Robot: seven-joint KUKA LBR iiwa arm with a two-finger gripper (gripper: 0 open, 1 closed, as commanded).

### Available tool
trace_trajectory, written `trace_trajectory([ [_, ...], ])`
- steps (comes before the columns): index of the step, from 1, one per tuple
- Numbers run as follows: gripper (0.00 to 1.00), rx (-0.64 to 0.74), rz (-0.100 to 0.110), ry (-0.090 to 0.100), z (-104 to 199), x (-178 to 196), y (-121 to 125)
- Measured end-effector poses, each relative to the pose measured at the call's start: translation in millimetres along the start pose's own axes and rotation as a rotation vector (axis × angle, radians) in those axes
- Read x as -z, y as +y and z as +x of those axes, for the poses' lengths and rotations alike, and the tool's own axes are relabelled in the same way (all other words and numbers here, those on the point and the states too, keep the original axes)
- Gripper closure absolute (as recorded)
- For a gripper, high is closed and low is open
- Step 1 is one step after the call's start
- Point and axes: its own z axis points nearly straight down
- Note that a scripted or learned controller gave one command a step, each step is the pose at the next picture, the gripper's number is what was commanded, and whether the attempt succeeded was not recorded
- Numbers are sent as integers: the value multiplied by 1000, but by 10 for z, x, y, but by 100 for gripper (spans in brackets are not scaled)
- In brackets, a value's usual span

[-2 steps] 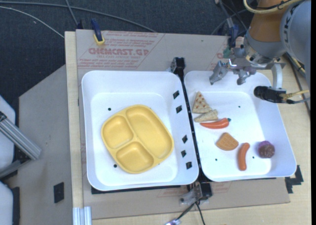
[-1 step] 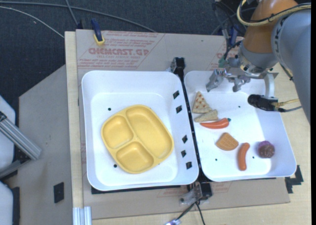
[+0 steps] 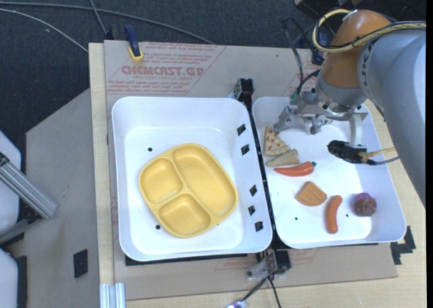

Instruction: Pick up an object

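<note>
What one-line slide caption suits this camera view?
KUKA arm's gripper hovers over toy foods in the right bin; a yellow divided tray lies in the left bin.

Dark carpet floor [image 3: 54, 42] crossed by grey cables [image 3: 95, 9]

One fixed overhead camera.
I look down at a slant on both shallow white plastic bins [image 3: 128, 185], the grey arm [image 3: 399, 70] entering from the right.

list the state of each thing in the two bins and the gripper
yellow divided plate: flat in the left bin, nothing in its compartments
cracker pieces: lying at the right bin's left edge
red chili: lying flat
orange wedge: lying flat
sausage: lying flat
purple ball: resting by the right wall
gripper: low over the right bin's far end, holding nothing visible
</note>
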Motion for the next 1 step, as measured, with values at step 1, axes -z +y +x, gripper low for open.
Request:
trace_trajectory([
  [1, 100, 0, -2, 0, 2, 133, 7],
])
